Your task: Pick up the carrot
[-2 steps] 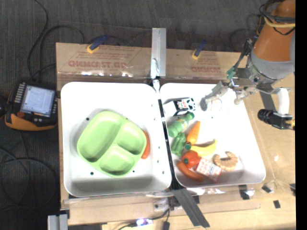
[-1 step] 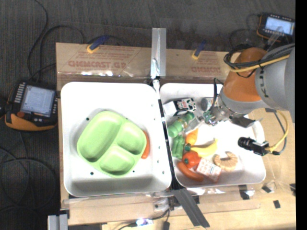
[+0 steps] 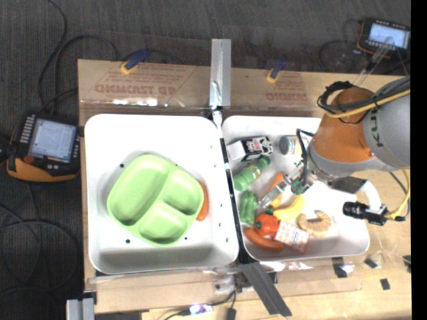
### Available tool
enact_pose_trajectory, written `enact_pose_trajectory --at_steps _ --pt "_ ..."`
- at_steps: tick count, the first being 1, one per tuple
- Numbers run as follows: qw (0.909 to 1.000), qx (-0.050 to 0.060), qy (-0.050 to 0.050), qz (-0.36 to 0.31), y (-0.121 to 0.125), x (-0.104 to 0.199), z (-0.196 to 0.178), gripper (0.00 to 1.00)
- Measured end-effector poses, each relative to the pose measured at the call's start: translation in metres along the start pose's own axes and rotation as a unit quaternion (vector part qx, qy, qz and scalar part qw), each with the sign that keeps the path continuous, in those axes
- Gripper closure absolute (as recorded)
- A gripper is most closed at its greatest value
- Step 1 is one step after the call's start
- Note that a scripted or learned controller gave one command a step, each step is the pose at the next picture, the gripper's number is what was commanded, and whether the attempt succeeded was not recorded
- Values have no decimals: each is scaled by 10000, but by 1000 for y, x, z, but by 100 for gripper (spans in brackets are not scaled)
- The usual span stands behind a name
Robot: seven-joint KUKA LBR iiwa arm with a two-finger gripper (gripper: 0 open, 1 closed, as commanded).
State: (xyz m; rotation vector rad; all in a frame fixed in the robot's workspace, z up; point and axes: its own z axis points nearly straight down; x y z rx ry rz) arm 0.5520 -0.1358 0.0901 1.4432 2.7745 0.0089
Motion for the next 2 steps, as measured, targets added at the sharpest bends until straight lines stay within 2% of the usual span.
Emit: enact_pose_trajectory --at_steps 1,2 --pt "10000 -16 2 4 1 0 -10 100" --pt "9996 64 53 272 13 79 -119 100"
